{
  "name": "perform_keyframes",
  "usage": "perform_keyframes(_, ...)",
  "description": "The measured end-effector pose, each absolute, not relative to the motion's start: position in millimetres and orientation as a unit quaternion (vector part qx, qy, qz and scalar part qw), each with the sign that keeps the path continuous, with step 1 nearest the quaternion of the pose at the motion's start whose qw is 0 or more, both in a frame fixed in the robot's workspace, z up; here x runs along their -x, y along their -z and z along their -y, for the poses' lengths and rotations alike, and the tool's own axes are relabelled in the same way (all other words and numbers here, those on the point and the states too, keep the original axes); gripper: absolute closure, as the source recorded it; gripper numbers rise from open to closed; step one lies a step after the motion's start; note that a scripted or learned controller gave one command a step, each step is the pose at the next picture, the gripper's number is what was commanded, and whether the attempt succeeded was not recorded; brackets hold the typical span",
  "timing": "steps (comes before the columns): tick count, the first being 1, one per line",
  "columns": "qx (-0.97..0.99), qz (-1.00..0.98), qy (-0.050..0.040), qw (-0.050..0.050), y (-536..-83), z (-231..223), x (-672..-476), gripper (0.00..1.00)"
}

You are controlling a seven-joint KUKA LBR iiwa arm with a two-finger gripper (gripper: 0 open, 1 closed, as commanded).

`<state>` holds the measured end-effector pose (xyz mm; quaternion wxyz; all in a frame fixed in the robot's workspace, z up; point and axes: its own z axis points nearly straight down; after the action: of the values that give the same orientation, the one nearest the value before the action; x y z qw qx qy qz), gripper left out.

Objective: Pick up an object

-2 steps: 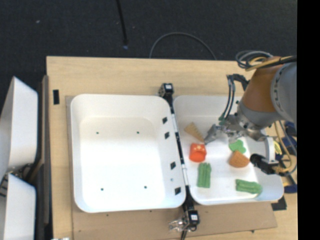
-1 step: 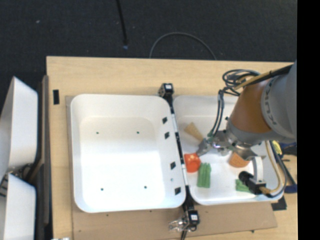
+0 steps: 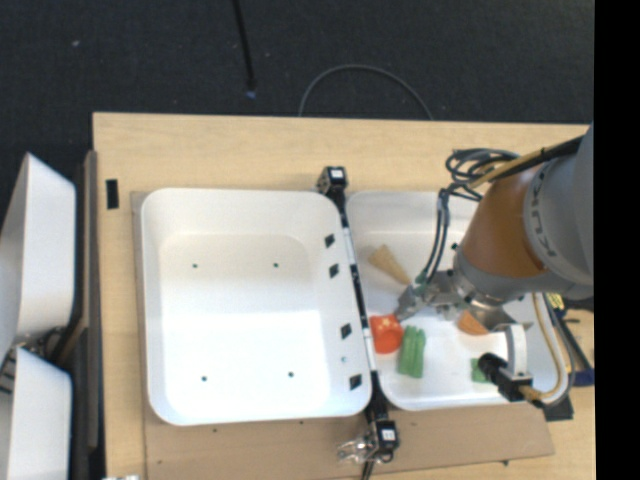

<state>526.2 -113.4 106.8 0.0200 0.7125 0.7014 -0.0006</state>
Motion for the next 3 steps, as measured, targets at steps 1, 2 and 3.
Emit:
perform_keyframes(1, -0.711, -0.703, -0.0006, 0.017, -106.2, 115.8, -510.8, 0.00)
perform_keyframes(2, -0.711, -0.703, -0.0007, 0.016, -105.9, 116.2, -503.1, 0.00)
perform_keyframes(3, -0.713, -0.701, 0.0011, 0.017, -105.0, 112.2, -492.7, 0.00)
